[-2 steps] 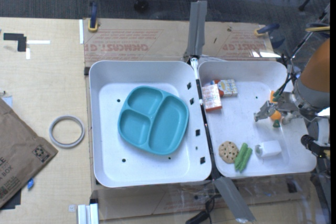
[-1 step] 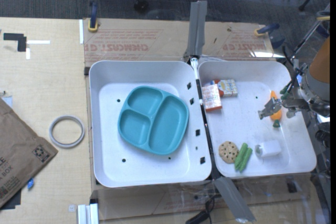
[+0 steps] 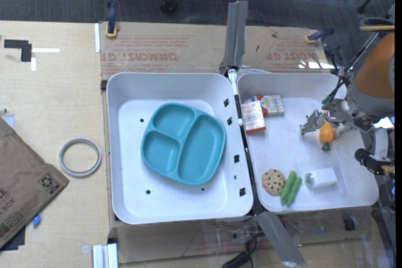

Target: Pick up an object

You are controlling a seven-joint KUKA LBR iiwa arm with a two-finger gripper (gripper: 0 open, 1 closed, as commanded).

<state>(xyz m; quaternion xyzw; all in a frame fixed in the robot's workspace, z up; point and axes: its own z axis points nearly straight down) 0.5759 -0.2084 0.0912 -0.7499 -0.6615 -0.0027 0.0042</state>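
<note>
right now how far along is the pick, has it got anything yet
Done: the gripper has reached into the right bin. In hand: an orange carrot-like toy sits at its fingertips, though a firm grip is hard to confirm. Left: lifting it clear; the cookie, green pod and small boxes lie untouched.

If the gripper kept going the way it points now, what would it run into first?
Likely the orange carrot, which sits right at the gripper tip in the right bin. Depth is unclear, so contact or a grasp can't be confirmed.
</note>
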